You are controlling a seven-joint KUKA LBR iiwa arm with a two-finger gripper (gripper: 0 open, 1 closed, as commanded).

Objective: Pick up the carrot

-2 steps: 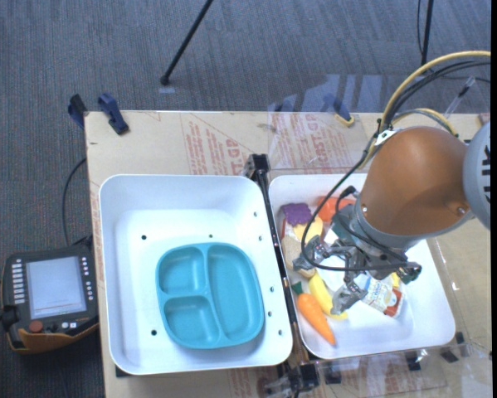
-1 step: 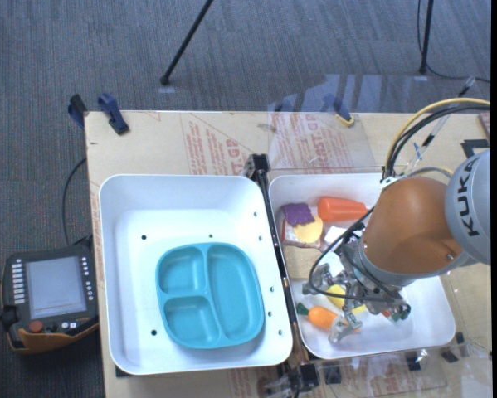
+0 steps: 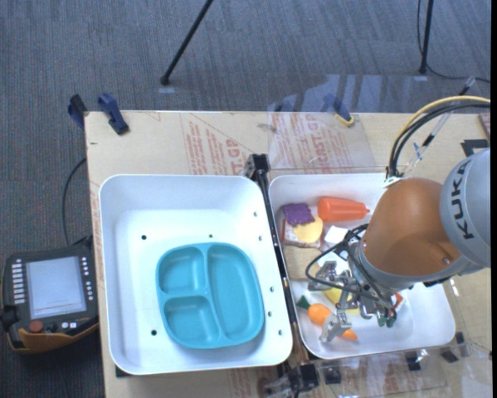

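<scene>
An orange, tapered carrot (image 3: 343,209) lies at the back of the right bin (image 3: 435,326), pointing right. My gripper (image 3: 341,326) hangs low over the front of that bin, well in front of the carrot and apart from it. Just to its left lies a small round orange piece (image 3: 318,313) with a green bit (image 3: 304,302) beside it. Another orange scrap (image 3: 349,335) shows right at the gripper's tip. The arm's orange band (image 3: 406,230) hides the middle of the bin.
The right bin also holds a purple piece (image 3: 296,214), a bread slice (image 3: 303,233), a white piece (image 3: 336,235), a yellow piece (image 3: 333,295) and a red piece (image 3: 398,303). The left bin (image 3: 115,222) holds a blue divided plate (image 3: 209,293). A teach pendant (image 3: 49,293) lies left of the bench.
</scene>
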